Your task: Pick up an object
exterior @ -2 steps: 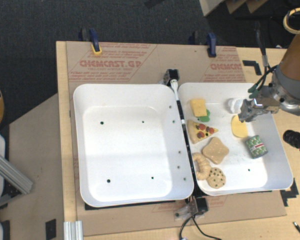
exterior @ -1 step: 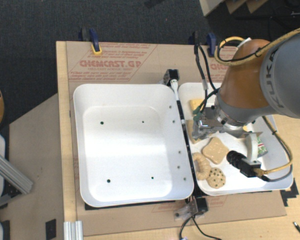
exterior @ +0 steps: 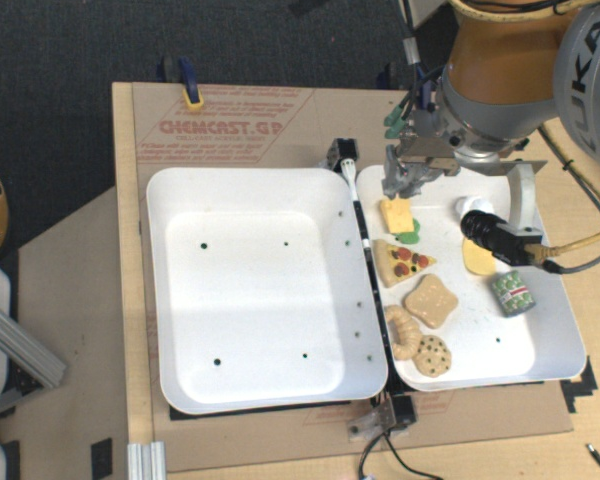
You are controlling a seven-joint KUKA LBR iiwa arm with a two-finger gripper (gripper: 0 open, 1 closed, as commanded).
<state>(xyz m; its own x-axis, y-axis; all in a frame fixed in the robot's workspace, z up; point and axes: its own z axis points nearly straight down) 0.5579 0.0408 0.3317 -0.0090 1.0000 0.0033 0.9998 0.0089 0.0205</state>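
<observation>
My gripper (exterior: 402,181) hangs over the far left part of the right bin (exterior: 550,353), just above a yellow cheese-like block (exterior: 397,215) with a green piece (exterior: 410,235) beside it. Nothing shows between the fingers. Below lie a pizza slice (exterior: 403,260), a toast slice (exterior: 431,300), a tan peanut-shaped piece (exterior: 403,332) and a chocolate-chip cookie (exterior: 433,354). A green can (exterior: 513,292) and a yellow piece (exterior: 478,257) lie toward the right. The arm's orange band (exterior: 510,28) fills the upper right.
The left bin (exterior: 260,283) lies beside the right one, with black clips (exterior: 341,153) at their shared edge. A black cylinder with a cable (exterior: 495,236) hangs from the arm over the right bin. A blue clamp (exterior: 190,83) sits on the cardboard base.
</observation>
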